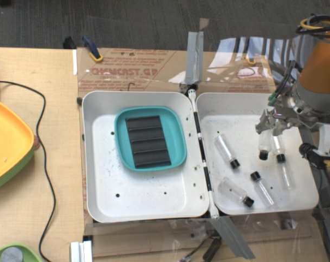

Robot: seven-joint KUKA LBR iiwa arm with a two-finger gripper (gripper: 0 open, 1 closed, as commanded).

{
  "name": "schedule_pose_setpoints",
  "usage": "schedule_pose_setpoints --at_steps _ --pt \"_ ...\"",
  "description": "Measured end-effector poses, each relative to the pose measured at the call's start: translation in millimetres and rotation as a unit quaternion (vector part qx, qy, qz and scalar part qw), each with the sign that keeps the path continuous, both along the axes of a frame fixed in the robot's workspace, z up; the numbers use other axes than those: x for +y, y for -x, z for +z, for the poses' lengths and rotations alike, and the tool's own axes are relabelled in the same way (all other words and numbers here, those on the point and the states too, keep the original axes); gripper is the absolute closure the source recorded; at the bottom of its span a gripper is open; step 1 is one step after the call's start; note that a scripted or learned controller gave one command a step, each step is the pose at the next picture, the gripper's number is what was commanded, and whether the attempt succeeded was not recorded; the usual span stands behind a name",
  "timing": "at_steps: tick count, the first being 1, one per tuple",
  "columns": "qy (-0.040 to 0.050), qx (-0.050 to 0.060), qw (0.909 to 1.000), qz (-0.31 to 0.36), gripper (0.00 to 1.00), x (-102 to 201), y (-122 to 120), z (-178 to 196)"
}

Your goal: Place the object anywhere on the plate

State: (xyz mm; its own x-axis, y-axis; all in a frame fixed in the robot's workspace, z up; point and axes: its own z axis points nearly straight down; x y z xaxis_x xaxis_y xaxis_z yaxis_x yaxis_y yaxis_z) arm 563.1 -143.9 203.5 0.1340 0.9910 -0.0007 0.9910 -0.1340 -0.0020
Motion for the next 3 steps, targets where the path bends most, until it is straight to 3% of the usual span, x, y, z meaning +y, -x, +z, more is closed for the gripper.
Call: schedule_pose_setpoints --at_steps 1,2,3 --pt "0.0000 0.000 1.0000 0.000 0.00 -0.1 0.0 0.0" --pt "0.0009 0.000 0.9988 -0.049 0.00 -1.9 -1.4 88.6" --pt "0.0010 0.000 0.9982 -0.059 0.00 -37.5 3.5 189.3"
